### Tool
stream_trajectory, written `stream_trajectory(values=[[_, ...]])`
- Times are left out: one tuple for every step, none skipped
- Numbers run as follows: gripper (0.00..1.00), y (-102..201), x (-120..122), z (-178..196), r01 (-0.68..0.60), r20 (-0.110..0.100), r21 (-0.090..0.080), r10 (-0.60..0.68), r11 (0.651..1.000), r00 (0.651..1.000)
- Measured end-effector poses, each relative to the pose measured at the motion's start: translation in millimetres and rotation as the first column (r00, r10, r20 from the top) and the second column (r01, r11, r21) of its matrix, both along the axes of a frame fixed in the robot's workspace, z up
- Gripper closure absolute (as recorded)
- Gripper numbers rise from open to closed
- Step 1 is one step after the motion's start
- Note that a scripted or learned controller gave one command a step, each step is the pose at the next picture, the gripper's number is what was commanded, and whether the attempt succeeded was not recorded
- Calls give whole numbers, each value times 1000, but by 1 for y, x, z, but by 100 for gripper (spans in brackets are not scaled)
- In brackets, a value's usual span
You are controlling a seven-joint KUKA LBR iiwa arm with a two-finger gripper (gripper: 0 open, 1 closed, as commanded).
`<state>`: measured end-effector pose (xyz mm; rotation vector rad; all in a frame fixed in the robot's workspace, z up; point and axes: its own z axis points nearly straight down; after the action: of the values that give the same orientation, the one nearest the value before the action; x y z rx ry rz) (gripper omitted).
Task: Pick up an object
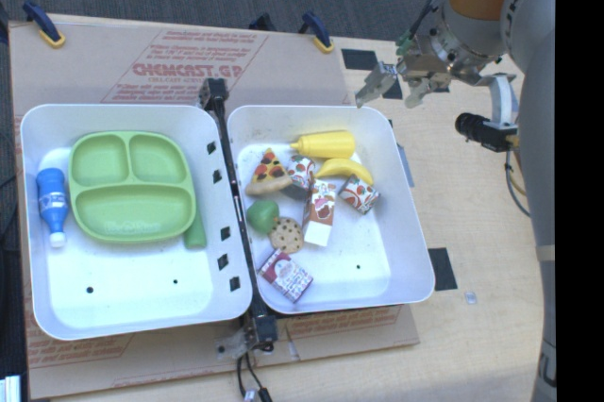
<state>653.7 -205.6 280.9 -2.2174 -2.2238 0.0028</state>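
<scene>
My fingers (pixel 390 89) hang spread wide and empty above the right bin's (pixel 401 202) one o'clock corner; the yellow bottle (pixel 324 144) lies nearest, at seven o'clock from them.

You see a green divided plate (pixel 132 186) and blue bottle (pixel 51 199) in the left bin (pixel 132 306); printed cardboard (pixel 189 65) lies behind.

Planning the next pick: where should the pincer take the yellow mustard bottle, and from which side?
Grip the yellow mustard bottle across its wide body, coming straight down. It lies on its side along the bin's far wall, nozzle pointing left, with the banana close in front.
</scene>
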Motion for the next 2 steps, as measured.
stream_trajectory(values=[[0, 35, -43, -130, -2, -3, 1, 2, 1000, 1000], [0, 37, -118, -189, -5, -1, 2, 5, 1000, 1000]])
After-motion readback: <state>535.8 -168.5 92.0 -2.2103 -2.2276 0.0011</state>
